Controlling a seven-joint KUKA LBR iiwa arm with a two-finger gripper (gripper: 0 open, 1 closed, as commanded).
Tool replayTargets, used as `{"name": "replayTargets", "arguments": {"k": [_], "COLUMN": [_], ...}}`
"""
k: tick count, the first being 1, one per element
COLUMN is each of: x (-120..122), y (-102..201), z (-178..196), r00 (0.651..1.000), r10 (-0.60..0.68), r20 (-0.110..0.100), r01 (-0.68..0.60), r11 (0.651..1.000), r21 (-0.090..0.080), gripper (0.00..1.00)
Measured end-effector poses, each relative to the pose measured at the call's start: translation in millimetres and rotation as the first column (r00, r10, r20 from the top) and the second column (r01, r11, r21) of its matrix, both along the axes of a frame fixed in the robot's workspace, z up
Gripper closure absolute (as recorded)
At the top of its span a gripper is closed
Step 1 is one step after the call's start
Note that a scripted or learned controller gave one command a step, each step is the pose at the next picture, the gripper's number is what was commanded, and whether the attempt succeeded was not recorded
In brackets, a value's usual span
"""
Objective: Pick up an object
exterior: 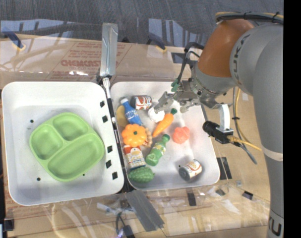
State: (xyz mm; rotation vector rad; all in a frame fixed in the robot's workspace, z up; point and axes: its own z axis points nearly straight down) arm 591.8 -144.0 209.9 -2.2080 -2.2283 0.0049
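Observation:
My gripper (168, 103) hangs low over the back of the right bin (210, 175). It sits just above the green top of an orange carrot (162, 125) and a small white object (154, 115). Nothing shows as held. To its left lie a small can (142, 102) and a blue bottle (132, 114). An orange pumpkin (134, 135), a green bottle (157, 151), a salmon-pink round fruit (180, 134), a bottle with a red label (134, 157), a bumpy green item (141, 174) and a second can (191, 169) fill the rest of that bin.
The left bin (16, 103) holds a green divided plate (67, 145). A raised divider (110, 120) separates the two bins. The grey arm with its orange band (222, 51) reaches in from the right, with cables (242, 143) hanging beside the right bin's edge.

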Motion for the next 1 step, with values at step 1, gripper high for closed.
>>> {"name": "replayTargets", "arguments": {"k": [1], "x": [-18.8], "y": [-33.0], "z": [-114.9], "r00": [0.995], "r10": [0.101], "r20": [0.002], "r01": [-0.101], "r11": [0.995], "r21": [0.0], "gripper": [0.0]}}
